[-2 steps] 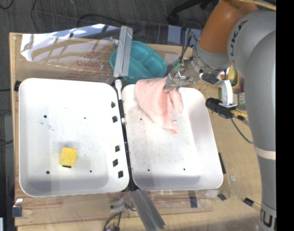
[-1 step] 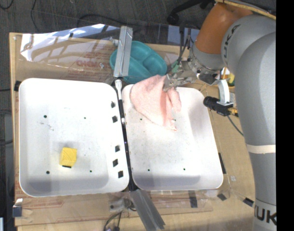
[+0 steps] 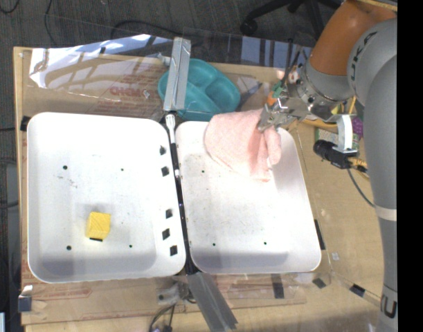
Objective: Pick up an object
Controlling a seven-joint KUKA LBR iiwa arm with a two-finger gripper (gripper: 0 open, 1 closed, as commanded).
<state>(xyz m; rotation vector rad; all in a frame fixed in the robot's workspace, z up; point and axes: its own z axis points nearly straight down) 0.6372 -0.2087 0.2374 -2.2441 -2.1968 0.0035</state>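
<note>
One pink cloth (image 3: 237, 144) hanging from end effector (image 3: 272, 118), draped leftward

Bright even light, glaring white bins (image 3: 93, 144), soft focus

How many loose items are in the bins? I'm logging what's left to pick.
2: a yellow block in the left bin, and a pink cloth hanging from the gripper over the right bin. The cloth may hide more.
</note>
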